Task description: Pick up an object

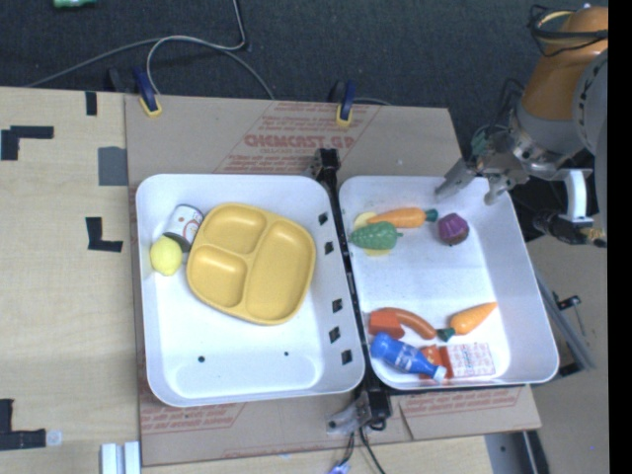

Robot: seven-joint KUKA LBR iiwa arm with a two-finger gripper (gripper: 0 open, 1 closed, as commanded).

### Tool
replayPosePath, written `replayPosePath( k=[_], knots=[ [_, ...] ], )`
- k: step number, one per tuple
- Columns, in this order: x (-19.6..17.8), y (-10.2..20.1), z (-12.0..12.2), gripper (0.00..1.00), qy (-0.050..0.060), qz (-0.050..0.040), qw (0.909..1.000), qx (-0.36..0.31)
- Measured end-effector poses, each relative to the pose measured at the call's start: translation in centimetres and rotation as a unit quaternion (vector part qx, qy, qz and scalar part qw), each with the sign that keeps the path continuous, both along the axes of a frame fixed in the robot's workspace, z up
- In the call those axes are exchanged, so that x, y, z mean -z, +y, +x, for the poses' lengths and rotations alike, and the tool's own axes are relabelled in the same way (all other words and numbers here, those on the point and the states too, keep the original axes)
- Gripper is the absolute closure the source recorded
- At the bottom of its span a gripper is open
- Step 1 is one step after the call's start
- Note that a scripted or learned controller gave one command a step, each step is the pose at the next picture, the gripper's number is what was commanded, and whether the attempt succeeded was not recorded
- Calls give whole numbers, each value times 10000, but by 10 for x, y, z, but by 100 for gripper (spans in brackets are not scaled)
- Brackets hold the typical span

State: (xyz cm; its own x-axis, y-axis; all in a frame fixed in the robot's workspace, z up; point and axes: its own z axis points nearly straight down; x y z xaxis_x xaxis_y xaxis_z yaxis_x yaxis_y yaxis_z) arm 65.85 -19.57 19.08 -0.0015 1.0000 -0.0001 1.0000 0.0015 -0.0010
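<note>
My gripper [472,188] hangs over the far right corner of the right bin [513,265], its two fingers spread open with nothing between them. Just below it lies a purple round toy [452,228]. An orange carrot [402,216] and a green leafy toy [375,235] lie to its left near the bin's far edge. At the near end sit a red-orange sausage [400,321], another carrot [472,317], a blue bottle [403,355] and a white packet with red print [472,359].
The left bin [158,294] holds a yellow divided plate [250,262], a yellow ball [167,257] and a small can [184,222]. Clamps [345,105] hold the cardboard at the back. A cable [197,42] runs over the dark floor.
</note>
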Motion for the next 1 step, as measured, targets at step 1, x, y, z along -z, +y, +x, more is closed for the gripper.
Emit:
replayPosePath(
  k=[1],
  knots=[
    [86, -13, 10, 0, 1, -10, 10000, 1]
  ],
)
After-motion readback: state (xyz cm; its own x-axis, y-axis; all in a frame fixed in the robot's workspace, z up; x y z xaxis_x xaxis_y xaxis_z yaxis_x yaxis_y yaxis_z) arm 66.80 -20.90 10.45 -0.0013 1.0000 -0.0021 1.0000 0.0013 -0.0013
